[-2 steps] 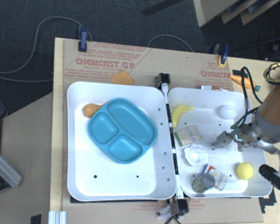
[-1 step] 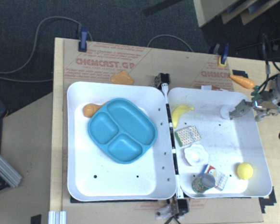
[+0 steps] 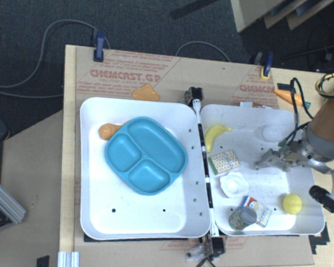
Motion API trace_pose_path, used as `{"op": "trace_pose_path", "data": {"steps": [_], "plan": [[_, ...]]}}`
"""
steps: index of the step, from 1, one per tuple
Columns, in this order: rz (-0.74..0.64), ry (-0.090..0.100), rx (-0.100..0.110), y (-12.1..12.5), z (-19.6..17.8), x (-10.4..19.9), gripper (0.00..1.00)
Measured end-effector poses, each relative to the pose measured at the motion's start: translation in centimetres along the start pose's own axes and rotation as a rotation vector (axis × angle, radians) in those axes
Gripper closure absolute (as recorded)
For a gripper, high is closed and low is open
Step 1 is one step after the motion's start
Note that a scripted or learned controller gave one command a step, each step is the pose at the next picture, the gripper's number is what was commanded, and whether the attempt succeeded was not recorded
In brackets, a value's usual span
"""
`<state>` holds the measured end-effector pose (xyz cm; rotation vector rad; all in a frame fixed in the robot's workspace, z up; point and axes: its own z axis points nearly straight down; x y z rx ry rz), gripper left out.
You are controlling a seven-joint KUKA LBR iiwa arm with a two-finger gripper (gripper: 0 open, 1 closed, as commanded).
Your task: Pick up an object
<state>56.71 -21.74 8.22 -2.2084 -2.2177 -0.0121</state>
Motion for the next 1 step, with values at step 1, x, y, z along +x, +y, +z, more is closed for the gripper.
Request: {"op": "trace_pose_path", "data": {"steps": [1], "plan": [[-0.002,-0.003,0.004,10.23,-1.60,-0.03,0.00]]}}
